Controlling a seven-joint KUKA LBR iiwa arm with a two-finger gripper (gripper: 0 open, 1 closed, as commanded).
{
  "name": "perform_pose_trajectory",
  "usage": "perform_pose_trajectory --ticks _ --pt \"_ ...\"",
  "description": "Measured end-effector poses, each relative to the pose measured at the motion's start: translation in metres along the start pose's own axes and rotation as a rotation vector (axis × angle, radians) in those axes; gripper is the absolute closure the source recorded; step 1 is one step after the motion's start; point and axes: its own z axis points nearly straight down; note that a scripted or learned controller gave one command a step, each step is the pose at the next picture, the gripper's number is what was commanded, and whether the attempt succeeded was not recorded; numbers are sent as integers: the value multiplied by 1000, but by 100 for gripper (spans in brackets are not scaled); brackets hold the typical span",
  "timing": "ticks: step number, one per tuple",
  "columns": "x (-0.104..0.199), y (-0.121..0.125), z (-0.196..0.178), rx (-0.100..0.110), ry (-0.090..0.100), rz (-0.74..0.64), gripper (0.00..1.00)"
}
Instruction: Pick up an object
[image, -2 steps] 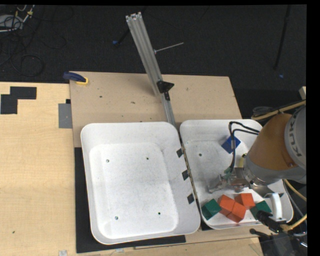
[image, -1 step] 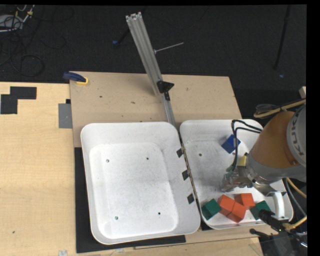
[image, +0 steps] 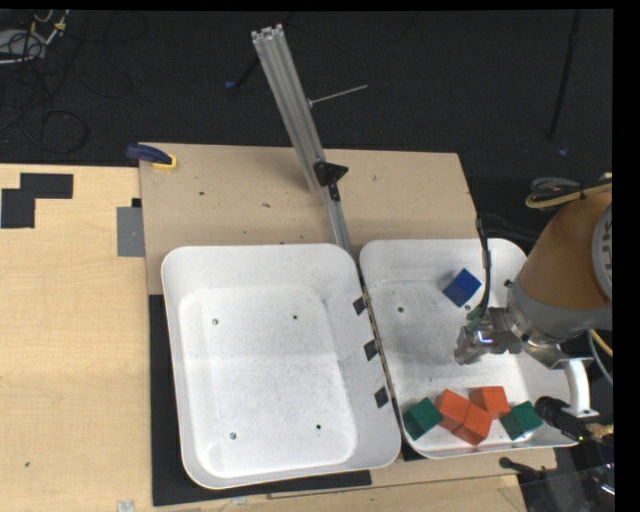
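Note:
In the right bin (image: 420, 275) a blue block (image: 462, 287) lies toward the back. Along the front edge sit a green block (image: 423, 416), two orange blocks (image: 456, 409) (image: 489, 402) and another green block (image: 520, 420). My gripper (image: 477, 343) hangs over the bin's middle right, between the blue block and the front cluster. The arm (image: 570, 270) covers most of it from above. Nothing is visible between its fingers.
The left bin (image: 190, 280) stands beside the right one, with black clips (image: 368, 350) on the shared edge. A slanted aluminium bar (image: 295, 110) rises behind the bins. A blue clamp (image: 150, 154) lies at the bench's back left corner.

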Motion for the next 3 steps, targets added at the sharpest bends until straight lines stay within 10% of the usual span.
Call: perform_pose_trajectory --ticks 2,3 --pt "4 -6 -99 -1 0 0 100" --pt "48 -11 -93 6 2 -2 100"
